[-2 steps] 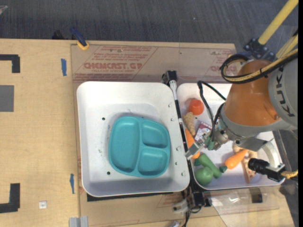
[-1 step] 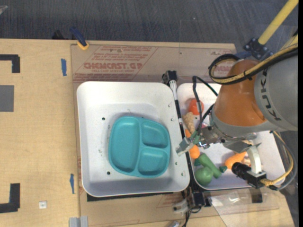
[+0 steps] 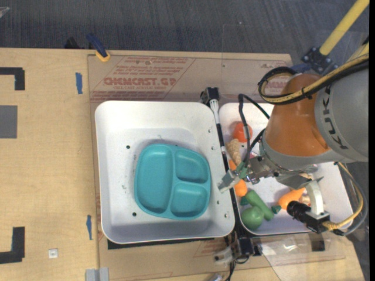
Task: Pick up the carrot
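Lying in the right-hand white bin [image 3: 343, 212], the carrot [image 3: 241, 187] shows as a small orange piece at the bin's left wall, a little below mid-height of the frame. So little of it clears the arm that its long axis and its pointing direction cannot be read with any confidence; what shows seems to slant from upper left to lower right. The claw [image 3: 233, 179] sits directly at it, its grey metal fingers reaching leftward toward the divide between the bins. Whether the fingers are spread or closed, and whether they grip the carrot, cannot be told from this slant.

Just below the carrot lies a green toy vegetable [image 3: 255, 211], with a second orange toy piece [image 3: 288, 199] to its right. Higher up along the same wall rest an orange-and-white item [image 3: 240, 132] and a beige item [image 3: 235, 151], both too small to name. The arm's orange band [image 3: 296, 119] and grey body cover much of the right of the frame, with black and yellow cables looping over it.

The left-hand white bin [image 3: 111, 157] holds a teal divided plate [image 3: 172, 181] with three compartments.

Both bins rest on a sheet of brown cardboard [image 3: 146, 78] printed with red lettering, laid on a pale wooden worktop [image 3: 41, 157] marked with black tape corners and bits of blue tape. Along the top of the frame runs dark grey carpet [image 3: 176, 13], and a yellow bar [image 3: 348, 19] crosses the upper right corner.
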Available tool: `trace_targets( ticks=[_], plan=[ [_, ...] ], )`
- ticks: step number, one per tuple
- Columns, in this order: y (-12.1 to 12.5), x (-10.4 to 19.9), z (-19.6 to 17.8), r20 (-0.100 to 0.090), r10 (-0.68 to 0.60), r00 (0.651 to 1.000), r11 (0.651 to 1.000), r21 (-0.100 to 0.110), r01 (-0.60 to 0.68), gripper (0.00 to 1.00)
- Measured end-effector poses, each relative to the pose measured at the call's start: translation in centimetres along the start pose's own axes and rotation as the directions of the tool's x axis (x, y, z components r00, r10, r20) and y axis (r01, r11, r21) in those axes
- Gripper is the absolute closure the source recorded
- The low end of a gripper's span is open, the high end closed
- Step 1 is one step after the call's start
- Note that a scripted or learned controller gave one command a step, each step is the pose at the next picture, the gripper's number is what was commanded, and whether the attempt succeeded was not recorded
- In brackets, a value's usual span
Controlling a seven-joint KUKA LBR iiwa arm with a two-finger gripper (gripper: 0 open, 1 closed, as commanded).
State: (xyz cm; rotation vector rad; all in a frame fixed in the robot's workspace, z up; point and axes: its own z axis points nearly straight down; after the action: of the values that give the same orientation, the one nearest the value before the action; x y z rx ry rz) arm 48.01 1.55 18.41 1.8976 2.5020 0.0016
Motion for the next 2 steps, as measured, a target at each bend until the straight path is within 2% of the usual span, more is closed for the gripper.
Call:
trace_targets(
  ticks=[2],
  plan=[
    [0.0,0.0,0.0,0.0,0.0,1.0,1.0,0.0,0.0,0.0]
  ],
)
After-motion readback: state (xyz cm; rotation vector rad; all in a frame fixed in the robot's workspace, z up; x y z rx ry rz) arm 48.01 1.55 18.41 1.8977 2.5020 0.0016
